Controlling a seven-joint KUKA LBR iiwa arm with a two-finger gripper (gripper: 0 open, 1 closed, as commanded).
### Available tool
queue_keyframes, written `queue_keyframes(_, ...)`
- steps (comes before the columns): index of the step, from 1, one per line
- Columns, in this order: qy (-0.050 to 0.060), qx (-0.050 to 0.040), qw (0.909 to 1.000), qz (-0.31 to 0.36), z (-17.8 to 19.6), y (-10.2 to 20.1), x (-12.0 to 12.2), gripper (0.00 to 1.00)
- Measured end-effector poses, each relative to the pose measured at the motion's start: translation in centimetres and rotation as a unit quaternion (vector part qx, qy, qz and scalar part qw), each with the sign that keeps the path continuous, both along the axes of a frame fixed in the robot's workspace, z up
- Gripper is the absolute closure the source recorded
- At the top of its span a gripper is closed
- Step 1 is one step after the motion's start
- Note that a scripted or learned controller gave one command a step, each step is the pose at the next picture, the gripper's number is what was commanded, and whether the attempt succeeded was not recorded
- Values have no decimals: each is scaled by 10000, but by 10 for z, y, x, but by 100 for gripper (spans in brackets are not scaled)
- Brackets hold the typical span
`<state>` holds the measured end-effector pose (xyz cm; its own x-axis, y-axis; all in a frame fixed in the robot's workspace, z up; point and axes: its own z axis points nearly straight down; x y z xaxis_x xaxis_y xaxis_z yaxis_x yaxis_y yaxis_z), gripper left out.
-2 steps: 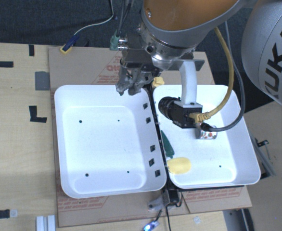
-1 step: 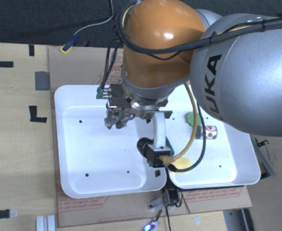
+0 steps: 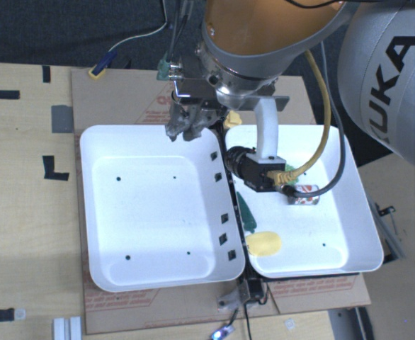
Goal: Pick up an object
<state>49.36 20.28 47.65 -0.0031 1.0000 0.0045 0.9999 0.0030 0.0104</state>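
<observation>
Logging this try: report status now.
Gripper over the left bin's far rim, nothing seen between its fingers. Yellow object and green object lie in right bin. Nothing blocking them.

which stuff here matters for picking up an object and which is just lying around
For the job:
- pincer, over the far edge of the left bin
- pale yellow object in the right bin
- green object near the divider
- small red and white object

Lying about:
- cardboard sheet under the bins
- blue-tipped cable at the back
</observation>
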Motion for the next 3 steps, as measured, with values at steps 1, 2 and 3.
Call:
queue_keyframes(1, 125, -57, 9999, 1, -150, 31, 1, 100)
queue_keyframes(2, 7, 0, 10000, 0, -40, 31, 7, 100)
queue_keyframes(3, 24, -10, 10000, -5, 62, 22, 17, 100)
